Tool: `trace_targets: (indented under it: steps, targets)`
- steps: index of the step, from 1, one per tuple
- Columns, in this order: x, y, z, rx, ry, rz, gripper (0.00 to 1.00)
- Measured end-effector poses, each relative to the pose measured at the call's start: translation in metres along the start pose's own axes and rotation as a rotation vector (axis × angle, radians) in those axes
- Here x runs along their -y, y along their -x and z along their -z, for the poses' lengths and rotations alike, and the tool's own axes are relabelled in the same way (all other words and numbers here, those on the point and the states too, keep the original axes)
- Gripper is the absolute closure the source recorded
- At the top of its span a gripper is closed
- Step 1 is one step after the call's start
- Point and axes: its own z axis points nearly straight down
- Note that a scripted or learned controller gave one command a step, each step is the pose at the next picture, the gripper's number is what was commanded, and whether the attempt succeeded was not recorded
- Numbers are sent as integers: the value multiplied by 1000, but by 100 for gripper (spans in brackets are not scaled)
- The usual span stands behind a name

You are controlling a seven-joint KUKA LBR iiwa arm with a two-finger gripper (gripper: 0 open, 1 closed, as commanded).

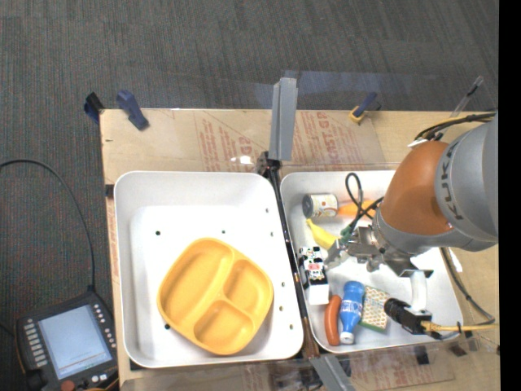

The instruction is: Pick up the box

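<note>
Counts: 2 white bins [130, 218]; 1 yellow tray [216, 296], lower left; 1 can [321, 206], 1 blue bottle [352, 301], 1 box [313, 265], lower right.

Fingers [352, 247] indistinct beneath the arm [444, 194]

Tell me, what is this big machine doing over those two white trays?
A grey robot arm with an orange band is reaching into the right white bin, its gripper low among the clutter there. Close to it lie a small black-and-white box, a blue bottle, a red sausage-shaped toy and a small can. It is meant to pick up the box, which lies on the bin floor. The left white bin holds a yellow divided plate.
</note>
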Motion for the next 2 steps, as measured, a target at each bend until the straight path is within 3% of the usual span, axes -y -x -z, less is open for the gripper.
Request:
trace_targets:
  steps: [1, 2]
  targets:
    - [44, 19, -12, -14, -21, 100, 0]
    - [49, 68, -13, -11, -25, -191, 0]
